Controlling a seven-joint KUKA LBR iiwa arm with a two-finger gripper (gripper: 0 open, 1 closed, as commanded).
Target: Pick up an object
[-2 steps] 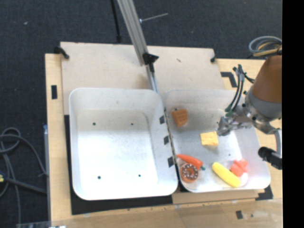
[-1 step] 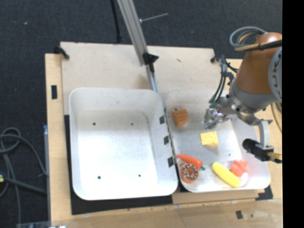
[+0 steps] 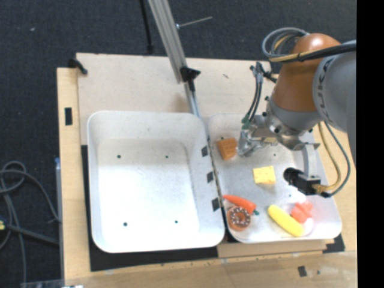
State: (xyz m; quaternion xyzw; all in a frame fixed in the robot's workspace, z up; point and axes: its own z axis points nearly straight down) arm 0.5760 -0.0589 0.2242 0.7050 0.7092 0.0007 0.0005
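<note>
In the camera view, the grey arm with its orange band [image 3: 300, 80] is reaching in from three o'clock and hanging over the upper half of the right bin [image 3: 329, 221], while the left bin [image 3: 150, 182] is sitting beside it on the tabletop [image 3: 120, 83]. The end effector [image 3: 247, 144] is hovering low, just beside an orange-brown block [image 3: 226, 149], which is lying at about ten o'clock in the right bin, close to the divide between the bins. Nothing is showing between the fingers, and whether they are set wide or narrow I cannot tell from this slant. A yellow cube [image 3: 264, 176] is resting near the bin's centre, toward five o'clock from the end effector and apart from it. Along the six o'clock edge, a carrot [image 3: 239, 201] is lying just above a round brown-and-red piece [image 3: 239, 218], with a banana [image 3: 284, 219] and a pinkish-red item [image 3: 303, 211] close together toward four o'clock. The block looks the likeliest target, and the risk from here is that the fingers are coming down off-centre to its three o'clock side: a closing move could then nudge it against the bin wall or pinch only a corner, so it would slip free. The bin's sloped wall could also be blocking one finger.
</note>
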